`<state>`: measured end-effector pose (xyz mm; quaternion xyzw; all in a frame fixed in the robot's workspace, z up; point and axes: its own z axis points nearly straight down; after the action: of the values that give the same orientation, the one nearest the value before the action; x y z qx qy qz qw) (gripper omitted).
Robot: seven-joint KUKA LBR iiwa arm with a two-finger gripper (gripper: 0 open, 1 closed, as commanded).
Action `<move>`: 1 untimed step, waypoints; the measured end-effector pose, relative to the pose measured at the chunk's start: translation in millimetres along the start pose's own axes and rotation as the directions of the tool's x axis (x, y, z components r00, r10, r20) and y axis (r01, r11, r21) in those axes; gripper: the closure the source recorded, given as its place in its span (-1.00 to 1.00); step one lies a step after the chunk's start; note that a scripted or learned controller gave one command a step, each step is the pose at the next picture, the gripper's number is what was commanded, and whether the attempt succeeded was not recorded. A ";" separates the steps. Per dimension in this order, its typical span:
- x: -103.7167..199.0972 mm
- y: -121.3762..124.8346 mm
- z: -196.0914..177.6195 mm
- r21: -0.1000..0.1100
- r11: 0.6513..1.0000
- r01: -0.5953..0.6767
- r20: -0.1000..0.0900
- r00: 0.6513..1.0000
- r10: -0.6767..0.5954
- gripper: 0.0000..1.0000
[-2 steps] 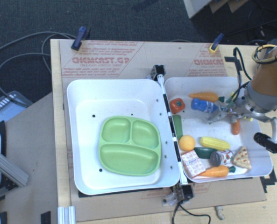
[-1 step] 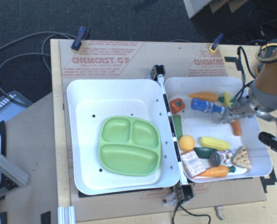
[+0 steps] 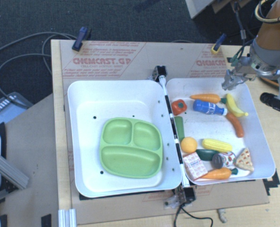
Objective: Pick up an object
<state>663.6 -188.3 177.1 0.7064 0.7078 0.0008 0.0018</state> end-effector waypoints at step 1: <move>-0.4 -0.7 1.0 0.002 1.000 -0.001 0.000 1.000 0.001 -1.00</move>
<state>662.9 -188.7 176.1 0.7067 0.7075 0.0000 0.0009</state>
